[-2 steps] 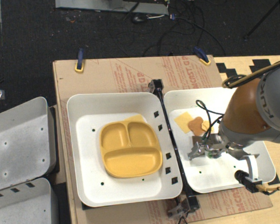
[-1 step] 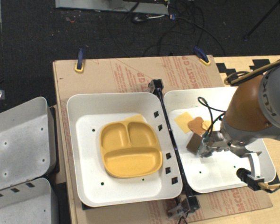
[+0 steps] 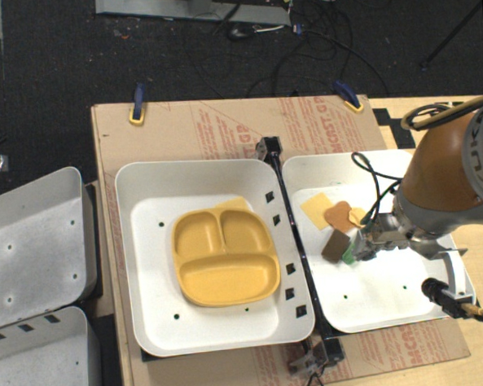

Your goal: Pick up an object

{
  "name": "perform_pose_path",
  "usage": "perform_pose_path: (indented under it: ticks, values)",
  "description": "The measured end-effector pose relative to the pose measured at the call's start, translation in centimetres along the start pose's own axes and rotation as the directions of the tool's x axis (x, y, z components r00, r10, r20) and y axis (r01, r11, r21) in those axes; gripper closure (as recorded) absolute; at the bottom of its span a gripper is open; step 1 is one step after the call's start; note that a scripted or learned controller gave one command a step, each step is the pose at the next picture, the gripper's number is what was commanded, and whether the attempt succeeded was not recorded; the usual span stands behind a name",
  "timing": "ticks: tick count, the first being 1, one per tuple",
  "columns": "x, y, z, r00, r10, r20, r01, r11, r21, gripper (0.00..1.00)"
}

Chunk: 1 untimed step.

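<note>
Where end effector (image 3: 361,246) hovers: dark blocky object (image 3: 336,246).

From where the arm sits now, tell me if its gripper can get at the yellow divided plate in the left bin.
Probably yes. The yellow divided plate lies alone and uncovered in the left bin; the gripper is over the right bin and must cross the divider.

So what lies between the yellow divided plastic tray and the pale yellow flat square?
In the camera view, bare white bin floor, then the black divider, separates tray from square.
</note>
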State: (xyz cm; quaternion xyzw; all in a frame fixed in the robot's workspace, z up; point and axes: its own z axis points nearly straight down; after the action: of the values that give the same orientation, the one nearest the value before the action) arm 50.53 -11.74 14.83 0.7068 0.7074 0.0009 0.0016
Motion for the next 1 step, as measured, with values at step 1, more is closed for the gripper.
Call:
perform_pose_path:
  ticks: [1]
  values:
    - [-0.82,-0.36,-5.73,1.0,0.0,0.0,0.0,1.0,-0.001,1.0]
